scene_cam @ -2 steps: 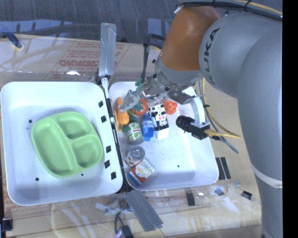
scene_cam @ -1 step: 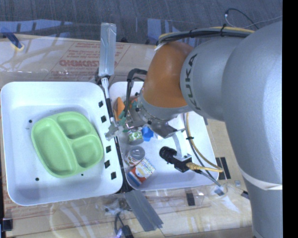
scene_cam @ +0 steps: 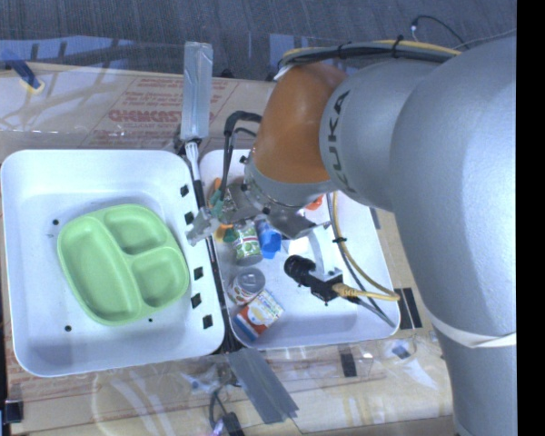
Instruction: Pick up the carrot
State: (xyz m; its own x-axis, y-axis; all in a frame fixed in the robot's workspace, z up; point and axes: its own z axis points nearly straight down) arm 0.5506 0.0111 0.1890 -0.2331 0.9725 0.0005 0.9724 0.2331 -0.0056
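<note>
Surface [scene_cam: 100, 107]: two white bins side by side.

Left bin [scene_cam: 36, 198]: we log one green divided plate [scene_cam: 123, 262], lying flat near its centre.

Right bin [scene_cam: 372, 271]: we log a cluster at its 9 o'clock side, comprising a green-labelled can [scene_cam: 246, 243], a blue item [scene_cam: 270, 242], a round tin [scene_cam: 249, 285] and a red-and-white packet [scene_cam: 259, 313] toward 6 o'clock.

Carrot [scene_cam: 225, 232]: a small orange piece just at 9 o'clock of the green-labelled can; we cannot confirm more.

Arm [scene_cam: 418, 153]: reaches in from 3 o'clock, orange band over the bin's 12 o'clock end.

Hand [scene_cam: 220, 209]: low at the bin's 10 o'clock corner; we cannot tell its opening.
</note>
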